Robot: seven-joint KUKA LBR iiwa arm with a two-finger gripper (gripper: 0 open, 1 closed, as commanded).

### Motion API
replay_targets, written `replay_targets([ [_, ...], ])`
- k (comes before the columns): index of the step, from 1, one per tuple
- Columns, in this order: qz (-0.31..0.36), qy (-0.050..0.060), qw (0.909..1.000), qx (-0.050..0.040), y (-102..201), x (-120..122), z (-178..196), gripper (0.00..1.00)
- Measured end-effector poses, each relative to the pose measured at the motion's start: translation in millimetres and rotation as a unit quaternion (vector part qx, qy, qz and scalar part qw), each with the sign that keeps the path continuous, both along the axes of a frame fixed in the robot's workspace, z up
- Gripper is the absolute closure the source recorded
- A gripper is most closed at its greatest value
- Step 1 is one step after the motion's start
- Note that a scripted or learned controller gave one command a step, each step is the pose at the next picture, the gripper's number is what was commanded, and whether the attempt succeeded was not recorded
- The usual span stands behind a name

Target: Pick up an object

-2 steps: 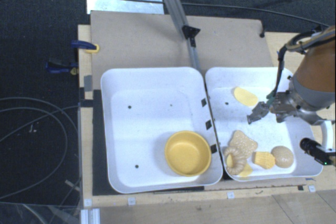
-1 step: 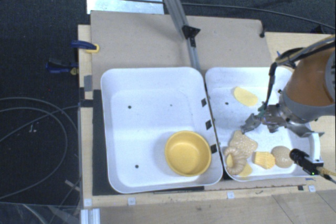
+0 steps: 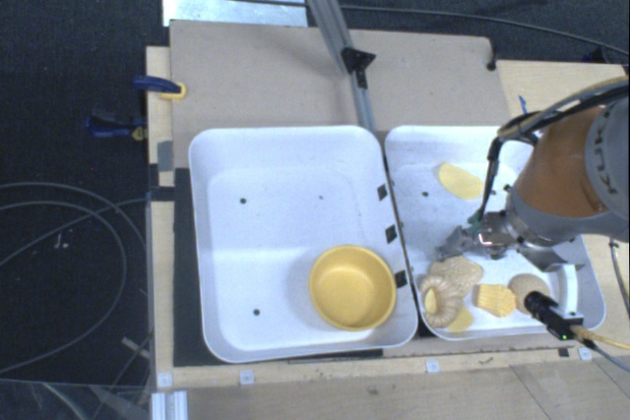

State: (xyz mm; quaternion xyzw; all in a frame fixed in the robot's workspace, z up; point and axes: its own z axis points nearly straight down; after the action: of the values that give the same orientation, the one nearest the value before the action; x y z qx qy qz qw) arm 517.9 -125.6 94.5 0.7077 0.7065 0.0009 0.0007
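Observation:
The right bin [image 3: 413, 162] holds several objects. A flat yellow piece [image 3: 460, 180] lies near its back. A beige, lumpy pastry-like item [image 3: 448, 286] sits at the front, with a yellow wedge [image 3: 495, 299] and a tan round item [image 3: 529, 286] beside it. My gripper [image 3: 472, 237] hangs low over the right bin, just above and behind the beige item. Nothing can be seen held in it. The orange band of the arm [image 3: 553, 174] is right of it.
The left bin [image 3: 276, 172] holds a yellow bowl [image 3: 352, 286] at its front right corner. A grey pole [image 3: 330, 5] slants down to the bins' shared wall. A black fitting [image 3: 551, 312] sits at the right bin's front right rim.

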Motion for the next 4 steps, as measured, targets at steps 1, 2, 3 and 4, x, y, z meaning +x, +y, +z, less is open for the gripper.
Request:
replay_targets([
  [1,0.001,-0.002,1.0000,0.0002,1,2,13,1.00],
  [2,0.003,-0.003,1.0000,-0.0010,0,13,73,1.00],
  [3,0.004,-0.002,1.0000,-0.0007,8,14,120,1.00],
  [4,0.004,-0.003,1.0000,-0.0009,8,16,166,1.00],
])
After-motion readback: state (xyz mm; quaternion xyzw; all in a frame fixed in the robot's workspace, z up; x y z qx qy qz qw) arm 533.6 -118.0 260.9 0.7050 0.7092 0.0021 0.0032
